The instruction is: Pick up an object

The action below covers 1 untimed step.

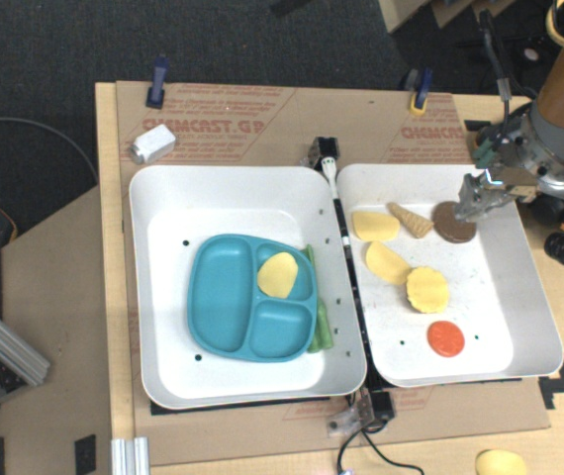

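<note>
In the right bin (519, 295) lie several toy food pieces: a pale yellow piece (375, 227), a tan cone (413, 220), a brown disc (451, 226), a yellow slice (387, 262), a round yellow piece (427, 291) and a red disc (446, 338). My gripper (481, 196) hangs over the bin's far right part, just above and to the right of the brown disc. Its tip overlaps the disc's upper edge in the view. I cannot see whether it touches the disc.
The left bin (163, 226) holds a teal divided plate (225, 295) with a yellow piece (278, 275) on it and a green strip (319, 315) along its right side. A black divider (339, 236) runs between the bins. Clamps (157, 83) sit at the bench's far edge.
</note>
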{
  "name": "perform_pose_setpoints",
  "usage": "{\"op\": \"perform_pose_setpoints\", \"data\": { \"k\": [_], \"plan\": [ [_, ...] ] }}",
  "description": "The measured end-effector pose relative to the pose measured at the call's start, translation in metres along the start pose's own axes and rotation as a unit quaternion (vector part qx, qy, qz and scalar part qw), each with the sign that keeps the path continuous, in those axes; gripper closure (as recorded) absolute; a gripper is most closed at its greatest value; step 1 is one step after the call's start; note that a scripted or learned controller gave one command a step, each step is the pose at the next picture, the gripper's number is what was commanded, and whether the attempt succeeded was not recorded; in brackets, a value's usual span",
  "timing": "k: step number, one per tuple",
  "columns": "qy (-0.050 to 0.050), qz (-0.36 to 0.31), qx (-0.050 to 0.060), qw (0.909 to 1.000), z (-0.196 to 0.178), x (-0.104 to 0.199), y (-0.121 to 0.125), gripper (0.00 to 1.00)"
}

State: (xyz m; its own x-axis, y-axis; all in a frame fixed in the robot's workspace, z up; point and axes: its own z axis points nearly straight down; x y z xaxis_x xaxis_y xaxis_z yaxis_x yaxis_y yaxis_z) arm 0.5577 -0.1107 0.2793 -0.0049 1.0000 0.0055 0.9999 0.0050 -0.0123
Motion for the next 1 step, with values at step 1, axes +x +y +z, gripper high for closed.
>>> {"op": "perform_pose_setpoints", "data": {
  "k": [1],
  "plan": [
    [-0.001,0.003,-0.003,1.0,0.0249,0.0154,-0.0369,1.0]
  ]
}}
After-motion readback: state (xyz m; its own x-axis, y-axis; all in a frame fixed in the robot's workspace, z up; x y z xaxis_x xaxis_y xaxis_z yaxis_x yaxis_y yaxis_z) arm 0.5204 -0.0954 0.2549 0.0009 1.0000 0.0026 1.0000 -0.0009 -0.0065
